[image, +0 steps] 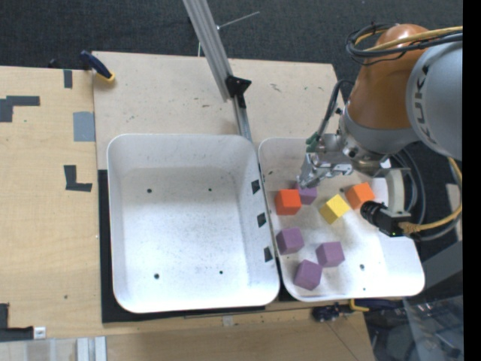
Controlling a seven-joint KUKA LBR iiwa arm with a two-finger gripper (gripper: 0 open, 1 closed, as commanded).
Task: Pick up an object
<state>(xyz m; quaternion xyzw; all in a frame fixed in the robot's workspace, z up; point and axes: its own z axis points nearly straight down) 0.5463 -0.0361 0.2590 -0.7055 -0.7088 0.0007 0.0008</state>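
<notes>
Nearest the lens, near front edge of the light wooden desk [45, 224]: two shallow white plastic bins side by side on a black mat [103, 277]. Left white bin [120, 277] bare inside, just speckled dark marks and a few small dots. Right white bin [398, 277] holds small foam cubes: purple cube [307, 274] near its front edge, second purple cube [329, 253] just behind and right of it, third purple cube [290, 240] by the bin's left wall. Orange cube [287, 201] further back, touching or just beside a small purple cube [307, 195]. Yellow cube [335, 207] mid-bin, second orange cube [360, 194] just right of it, near the right wall.

Grey arm with orange band [387, 81] reaches in from desk's right side. Tool [310, 177] low over back half of right bin, tip directly above or at the small purple cube, beside the orange one. Can't tell if the tool is apart or together, or if it touches a cube; nothing visibly clamped.

Desk surface: paler board under the bins' back half, grey and black tape patches toward the left edge, blue-yellow clamp [98, 65] at back left. Slanted aluminium rail [214, 43] comes from back edge down between the bins. Dark carpet floor [113, 10] behind the desk. Black and yellow cables [421, 220] hang at right.
</notes>
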